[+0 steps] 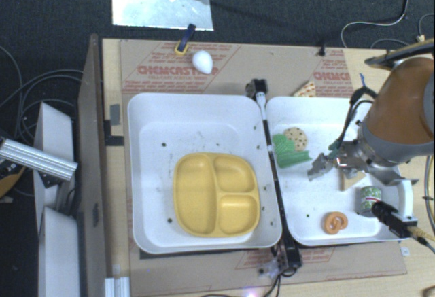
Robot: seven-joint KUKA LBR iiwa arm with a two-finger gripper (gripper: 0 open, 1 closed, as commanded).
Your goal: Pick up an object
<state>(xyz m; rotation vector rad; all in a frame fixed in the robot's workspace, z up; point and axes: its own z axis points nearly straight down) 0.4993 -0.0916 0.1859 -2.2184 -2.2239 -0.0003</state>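
The right bin [319, 107] holds several small objects. A green leafy toy [289, 151] lies near the bin's left wall, with a speckled round cookie [294, 135] just behind it. An orange pretzel-like ring [334, 222] lies near the front wall. Under the arm at the right sit a small green-and-white can [370, 199] and a tan block [350, 179]. My gripper [326, 165] hangs low over the middle of the right bin, just right of the green toy and left of the tan block. I see nothing held in it.
A yellow divided plate [217, 194] lies in the left bin [153, 153]. Behind the bins on the cardboard rest a white egg [202, 61], a small yellow-and-blue item [184, 41] and a cracker-like piece [306, 90]. The arm's orange band [408, 98] looms over the right bin's right side.
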